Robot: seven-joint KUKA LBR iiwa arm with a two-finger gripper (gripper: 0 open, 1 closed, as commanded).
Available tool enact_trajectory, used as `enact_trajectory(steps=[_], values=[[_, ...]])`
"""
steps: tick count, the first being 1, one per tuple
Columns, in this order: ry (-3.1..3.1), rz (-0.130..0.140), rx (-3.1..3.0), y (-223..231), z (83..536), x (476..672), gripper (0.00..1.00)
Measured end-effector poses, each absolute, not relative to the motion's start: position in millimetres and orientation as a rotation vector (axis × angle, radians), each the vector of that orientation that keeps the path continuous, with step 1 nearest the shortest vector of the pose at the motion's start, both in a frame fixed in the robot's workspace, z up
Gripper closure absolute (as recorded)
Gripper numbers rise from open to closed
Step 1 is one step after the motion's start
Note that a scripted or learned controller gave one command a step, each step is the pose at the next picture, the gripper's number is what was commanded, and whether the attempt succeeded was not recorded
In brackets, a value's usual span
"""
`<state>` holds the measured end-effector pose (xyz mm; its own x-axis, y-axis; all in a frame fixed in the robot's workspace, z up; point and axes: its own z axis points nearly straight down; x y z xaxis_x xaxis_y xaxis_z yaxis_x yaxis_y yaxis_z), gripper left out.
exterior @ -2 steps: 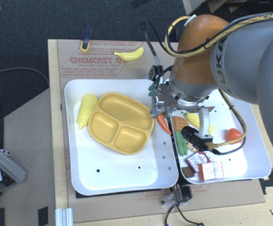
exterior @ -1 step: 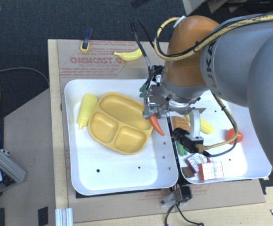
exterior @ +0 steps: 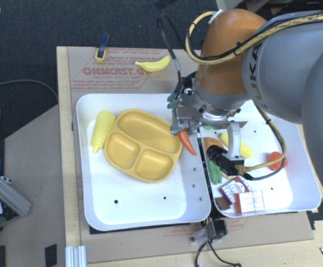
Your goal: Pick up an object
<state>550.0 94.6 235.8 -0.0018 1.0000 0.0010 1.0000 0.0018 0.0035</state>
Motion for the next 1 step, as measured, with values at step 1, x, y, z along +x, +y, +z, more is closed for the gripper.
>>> enact_trajectory(steps=[1], values=[[2.223, -0.006, 2.225, 91.5, 213.8, 546.5, 1.00]])
